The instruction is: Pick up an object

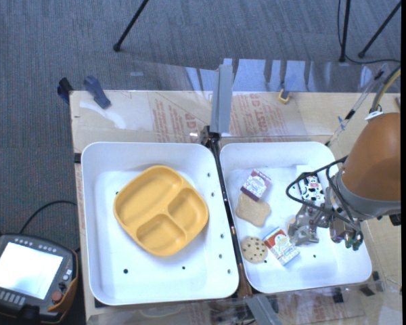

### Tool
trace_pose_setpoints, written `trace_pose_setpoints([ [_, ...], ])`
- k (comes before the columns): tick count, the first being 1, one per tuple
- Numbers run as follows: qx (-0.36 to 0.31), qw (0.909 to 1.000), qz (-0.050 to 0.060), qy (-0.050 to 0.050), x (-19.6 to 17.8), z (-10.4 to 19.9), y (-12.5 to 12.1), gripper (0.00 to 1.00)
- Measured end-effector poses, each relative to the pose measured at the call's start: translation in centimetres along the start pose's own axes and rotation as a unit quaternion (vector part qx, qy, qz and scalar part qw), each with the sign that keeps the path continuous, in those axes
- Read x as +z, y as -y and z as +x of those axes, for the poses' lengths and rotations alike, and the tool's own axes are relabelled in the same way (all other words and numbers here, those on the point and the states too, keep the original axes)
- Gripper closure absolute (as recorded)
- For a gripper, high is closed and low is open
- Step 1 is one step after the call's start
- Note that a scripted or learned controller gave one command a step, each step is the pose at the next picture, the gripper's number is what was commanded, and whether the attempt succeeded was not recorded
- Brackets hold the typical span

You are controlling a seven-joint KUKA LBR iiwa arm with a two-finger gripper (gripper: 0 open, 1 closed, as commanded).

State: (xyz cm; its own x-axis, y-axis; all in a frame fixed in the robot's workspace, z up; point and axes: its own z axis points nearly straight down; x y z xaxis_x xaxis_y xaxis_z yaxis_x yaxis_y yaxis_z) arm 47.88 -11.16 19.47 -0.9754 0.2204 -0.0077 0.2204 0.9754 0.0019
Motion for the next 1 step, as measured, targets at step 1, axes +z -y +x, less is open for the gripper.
trace_pose_setpoints([
  [1, -0.105, 0.9945, 0.0, -0.005, -0.04, 2.64, -10.47, 1.0],
])
